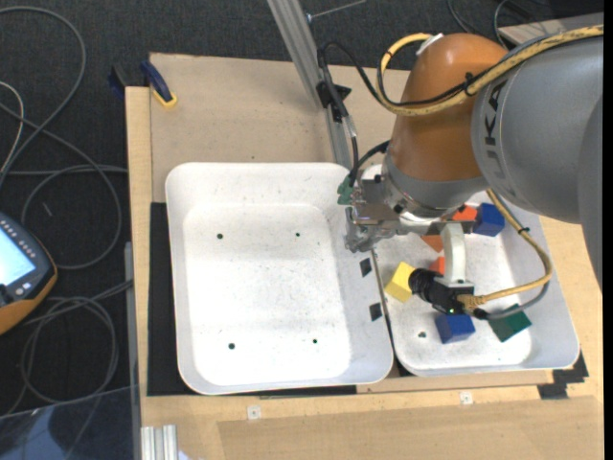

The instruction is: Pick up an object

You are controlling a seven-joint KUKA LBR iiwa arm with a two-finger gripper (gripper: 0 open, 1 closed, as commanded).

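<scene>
The grey arm with its orange band reaches in from the right and hangs over the right bin point(479, 357). My gripper point(358, 232) points down at that bin's left edge, close to the divide between the two bins. A yellow block point(398, 282) lies just right of and below the gripper. Farther along the bin's front sit a blue block point(455, 329) and a green block point(510, 324). Another blue block point(490, 220) and an orange piece point(465, 215) peek out from under the wrist. The arm hides much of this bin.
The left bin point(192, 192) lies beside the gripper, its floor bare white with a few dark dots. A slanted metal rail point(305, 51) crosses behind the bins. A blue-and-yellow clip point(159, 83) rests at the board's far-left corner.
</scene>
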